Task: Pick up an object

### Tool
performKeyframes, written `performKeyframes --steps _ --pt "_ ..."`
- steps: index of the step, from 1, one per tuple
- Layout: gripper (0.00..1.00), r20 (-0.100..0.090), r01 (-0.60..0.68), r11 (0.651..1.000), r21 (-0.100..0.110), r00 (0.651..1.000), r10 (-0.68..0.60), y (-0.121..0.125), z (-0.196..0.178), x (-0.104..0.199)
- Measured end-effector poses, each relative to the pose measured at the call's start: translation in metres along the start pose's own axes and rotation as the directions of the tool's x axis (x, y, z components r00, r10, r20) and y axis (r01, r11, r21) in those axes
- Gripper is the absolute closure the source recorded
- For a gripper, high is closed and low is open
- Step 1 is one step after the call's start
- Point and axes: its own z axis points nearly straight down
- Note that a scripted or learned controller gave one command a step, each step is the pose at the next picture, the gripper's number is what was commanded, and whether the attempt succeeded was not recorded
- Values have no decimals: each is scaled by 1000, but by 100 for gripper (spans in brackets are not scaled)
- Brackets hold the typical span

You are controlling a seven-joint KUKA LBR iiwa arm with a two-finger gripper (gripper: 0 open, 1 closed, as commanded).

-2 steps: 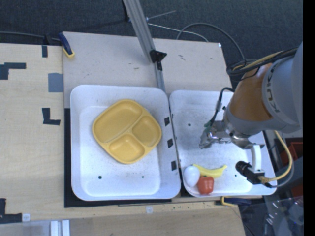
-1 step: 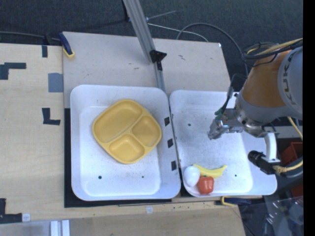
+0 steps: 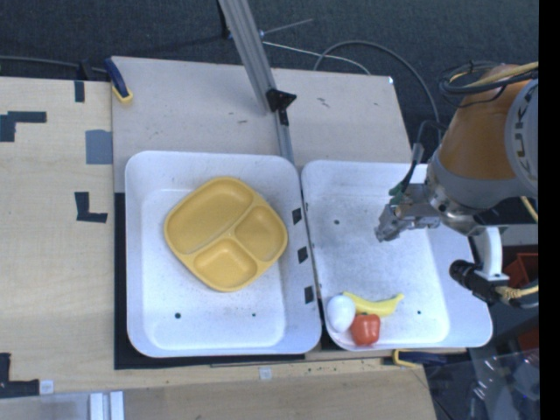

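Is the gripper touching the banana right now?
Apart. The camera view shows the gripper over bare bin floor, well clear of the banana.

Arm [image 3: 490,160]: bulky rounded segments, grey casing. Broad orange band above the wrist; dark lettering partly visible on the grey shell at the frame's right edge. Black cables loop over the top of the orange section. Tool [image 3: 391,224]: small, dark grey metal, with a green-tinted detail beside its mount.

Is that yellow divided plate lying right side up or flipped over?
Right side up. The yellow plate lies flat in the left bin, and its three hollow compartments face the camera.
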Motion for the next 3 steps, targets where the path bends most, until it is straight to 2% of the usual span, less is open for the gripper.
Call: performKeyframes --steps 2,3 --pt "100 -2 6 1000 4 1000 -6 22 19 107" --pt "100 -2 6 1000 3 1000 -6 28 6 165"
